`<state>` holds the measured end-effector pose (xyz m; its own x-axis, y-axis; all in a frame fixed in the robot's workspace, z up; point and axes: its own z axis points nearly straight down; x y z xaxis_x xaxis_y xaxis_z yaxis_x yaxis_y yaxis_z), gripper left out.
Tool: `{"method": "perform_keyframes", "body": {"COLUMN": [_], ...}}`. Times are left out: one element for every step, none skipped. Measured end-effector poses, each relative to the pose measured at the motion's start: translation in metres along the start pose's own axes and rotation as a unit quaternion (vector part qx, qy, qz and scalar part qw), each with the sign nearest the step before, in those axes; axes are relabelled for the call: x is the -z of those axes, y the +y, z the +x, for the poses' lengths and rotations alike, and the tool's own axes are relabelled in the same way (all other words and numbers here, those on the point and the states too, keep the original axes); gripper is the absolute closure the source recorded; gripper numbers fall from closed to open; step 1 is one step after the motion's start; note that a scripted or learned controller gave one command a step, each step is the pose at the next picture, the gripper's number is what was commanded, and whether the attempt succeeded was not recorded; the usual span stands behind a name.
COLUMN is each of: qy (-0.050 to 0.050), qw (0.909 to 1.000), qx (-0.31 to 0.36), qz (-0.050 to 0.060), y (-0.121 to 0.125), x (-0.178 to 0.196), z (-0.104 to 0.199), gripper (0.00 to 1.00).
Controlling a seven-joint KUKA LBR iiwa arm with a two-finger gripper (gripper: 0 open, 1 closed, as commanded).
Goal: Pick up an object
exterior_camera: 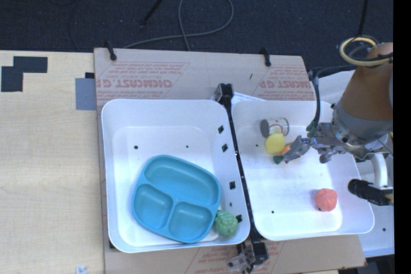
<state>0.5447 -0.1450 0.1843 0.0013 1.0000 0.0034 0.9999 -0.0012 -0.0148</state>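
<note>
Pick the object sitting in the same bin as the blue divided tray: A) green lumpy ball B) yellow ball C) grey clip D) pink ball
A: the green lumpy ball lies against the lower right corner of the blue divided tray in the left bin; the yellow ball and pink ball are in the right bin.

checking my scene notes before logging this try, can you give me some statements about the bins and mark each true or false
1. The blue tray lies in the left bin. True.
2. The green object sits in the right bin. False: it sits in the left bin, beside the tray.
3. The yellow object is in the right bin. True.
4. The pink-red object rests on the tray. False: it lies on the right bin's floor.
5. The gripper is over the left bin. False: it is over the right bin, near the yellow object.
</note>
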Motion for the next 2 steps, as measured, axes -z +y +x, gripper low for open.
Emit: {"method": "perform_keyframes", "body": {"qy": [-0.001,0.000], "qw": [1.0000,1.0000], "qx": [0.001,0.000], "qz": [-0.006,-0.003], "y": [0.003,-0.007], "x": [0.005,-0.045], "z": [0.000,-0.003], "gripper": [0.00,0.00]}}
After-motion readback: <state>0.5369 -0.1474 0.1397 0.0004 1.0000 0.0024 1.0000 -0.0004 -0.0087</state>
